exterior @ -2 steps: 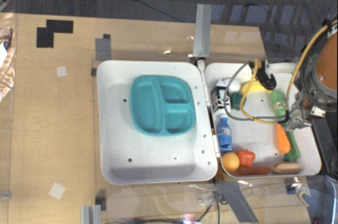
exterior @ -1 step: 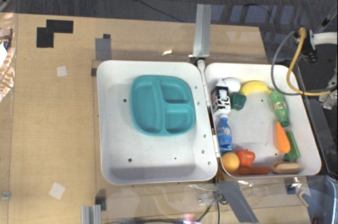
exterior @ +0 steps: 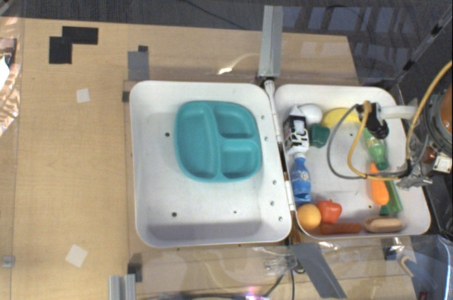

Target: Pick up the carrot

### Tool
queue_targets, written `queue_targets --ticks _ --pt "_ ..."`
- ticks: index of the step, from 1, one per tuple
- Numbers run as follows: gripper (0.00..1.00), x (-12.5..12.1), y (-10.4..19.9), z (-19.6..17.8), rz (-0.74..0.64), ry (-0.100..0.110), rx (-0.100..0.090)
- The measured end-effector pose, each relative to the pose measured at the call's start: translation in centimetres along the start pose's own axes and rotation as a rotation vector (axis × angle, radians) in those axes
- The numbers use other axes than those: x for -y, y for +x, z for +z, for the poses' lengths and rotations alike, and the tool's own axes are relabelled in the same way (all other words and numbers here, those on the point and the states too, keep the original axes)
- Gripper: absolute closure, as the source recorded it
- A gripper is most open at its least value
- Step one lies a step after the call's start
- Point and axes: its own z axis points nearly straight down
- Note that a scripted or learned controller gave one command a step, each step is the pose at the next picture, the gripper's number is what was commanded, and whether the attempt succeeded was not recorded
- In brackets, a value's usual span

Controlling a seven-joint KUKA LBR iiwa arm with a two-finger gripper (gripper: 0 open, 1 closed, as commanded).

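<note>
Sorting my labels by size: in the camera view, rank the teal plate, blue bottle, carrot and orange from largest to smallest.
1. teal plate
2. blue bottle
3. carrot and orange: too alike to rank.

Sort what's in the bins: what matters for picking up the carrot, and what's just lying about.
For the job:
carrot, right bin
gripper, at that bin's right edge

Lying about:
teal divided plate, left bin
blue bottle
orange fruit
red tomato
green bottle
</note>
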Motion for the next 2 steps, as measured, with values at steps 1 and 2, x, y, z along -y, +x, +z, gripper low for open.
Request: queue_targets --ticks 1,2 --pt "1.00 0.4 3.5 8.3 0.136 -0.007 -0.032" --pt "1.00 4.5 0.3 -0.5 -0.008 -0.005 -0.017"
